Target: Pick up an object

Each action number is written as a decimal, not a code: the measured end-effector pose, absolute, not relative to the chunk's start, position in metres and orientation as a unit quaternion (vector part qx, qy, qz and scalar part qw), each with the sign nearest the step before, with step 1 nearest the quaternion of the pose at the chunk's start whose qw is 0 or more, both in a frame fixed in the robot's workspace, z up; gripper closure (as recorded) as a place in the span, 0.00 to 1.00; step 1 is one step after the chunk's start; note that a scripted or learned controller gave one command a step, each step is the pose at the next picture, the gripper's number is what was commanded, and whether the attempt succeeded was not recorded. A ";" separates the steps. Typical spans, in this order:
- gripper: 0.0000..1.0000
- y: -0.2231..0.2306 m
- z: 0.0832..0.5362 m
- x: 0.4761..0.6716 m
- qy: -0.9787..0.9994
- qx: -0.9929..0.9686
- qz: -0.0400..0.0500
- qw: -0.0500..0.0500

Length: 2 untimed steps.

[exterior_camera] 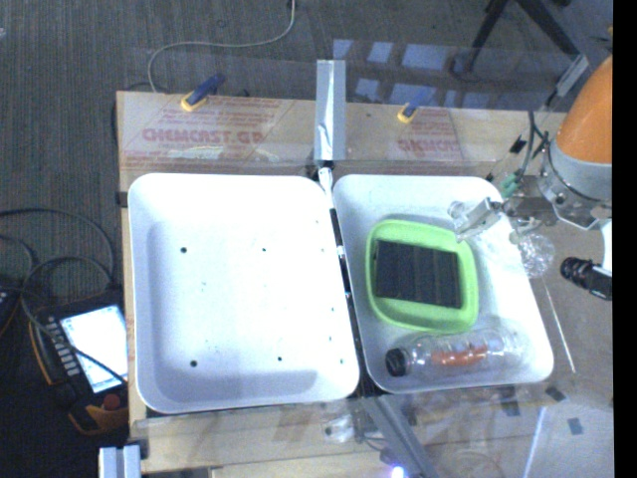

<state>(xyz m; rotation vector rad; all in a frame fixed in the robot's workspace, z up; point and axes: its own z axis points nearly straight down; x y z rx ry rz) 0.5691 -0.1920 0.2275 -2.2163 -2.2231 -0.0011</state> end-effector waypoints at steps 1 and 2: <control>0.00 -0.194 0.107 0.562 -0.713 -0.702 -0.001 0.001; 1.00 -0.192 0.118 0.564 -0.713 -0.702 -0.004 0.000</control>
